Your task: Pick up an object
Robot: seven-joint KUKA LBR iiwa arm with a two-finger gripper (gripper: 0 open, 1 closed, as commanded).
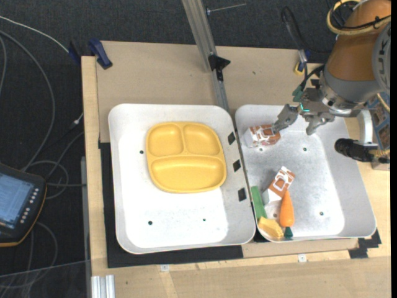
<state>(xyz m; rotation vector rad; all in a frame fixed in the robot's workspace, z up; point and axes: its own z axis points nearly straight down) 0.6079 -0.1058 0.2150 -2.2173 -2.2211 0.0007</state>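
At the far left, off the bench, a handheld tablet-like controller [17, 207] with a lit screen lies on the dark floor among loose cables. On the wooden bench the left white bin [124, 216] holds a yellow divided plate [185, 156] with three compartments, lying flat in the bin's upper half. Just right of it, the right white bin [335, 191] holds the small objects. Near its upper left corner sits a small white carton with red-orange printing [263, 135], lying tilted; its exact shape is hard to make out, perhaps a little box or wrapped packet. Lower down, near the bin's left wall, a cluster gathers: a green stick-like piece [258, 202] along the wall, a second white and orange carton [281, 183] above an orange toy carrot [286, 210], and a yellow piece [270, 228] at the bin's bottom edge. The gripper [300, 120] hangs over the upper part of the right bin with its two grey fingers [285, 117] spread apart, grasping nothing; the left finger's tip is just beside the upper carton's right end, and whether it touches cannot be told. The grey arm with its orange band [360, 42] enters from the upper right.
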